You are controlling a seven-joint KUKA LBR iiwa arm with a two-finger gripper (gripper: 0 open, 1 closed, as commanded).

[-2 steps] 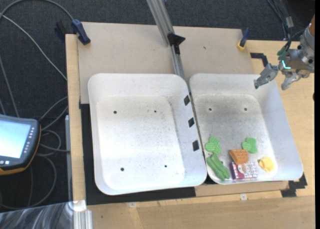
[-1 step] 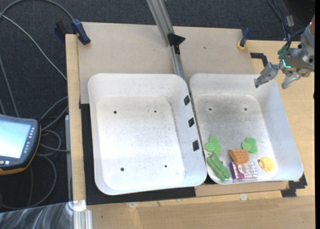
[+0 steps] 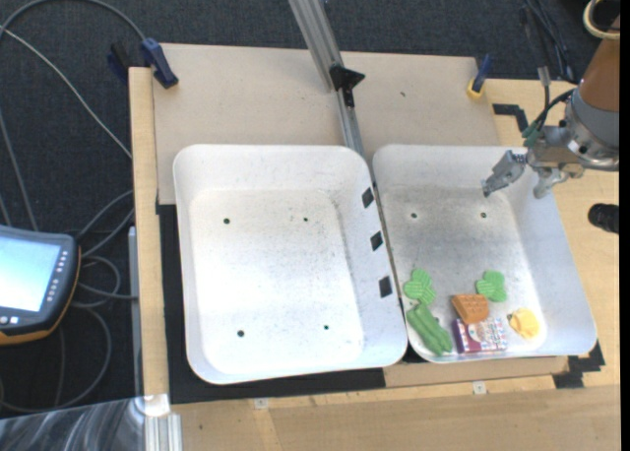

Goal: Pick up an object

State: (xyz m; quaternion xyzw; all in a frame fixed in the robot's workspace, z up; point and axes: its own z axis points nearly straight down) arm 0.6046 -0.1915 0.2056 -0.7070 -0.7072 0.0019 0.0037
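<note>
Several small objects lie at the near end of the right bin [image 3: 551, 242]: a green leafy piece [image 3: 420, 287], another green piece [image 3: 491, 285], a long green item [image 3: 429, 329], an orange block [image 3: 470, 307], a purple and white packet [image 3: 480, 336] and a yellow piece [image 3: 525, 323]. My gripper [image 3: 522, 181] hangs over the far right part of that bin, well back from the objects. It is open, its two fingers spread apart with nothing between them.
The left bin [image 3: 197, 193] sits beside the right one, with a slanted metal post [image 3: 315, 26] rising behind where they meet. Blue and yellow clamps hold the bench board at its far corners. A pendant screen lies off the bench at left.
</note>
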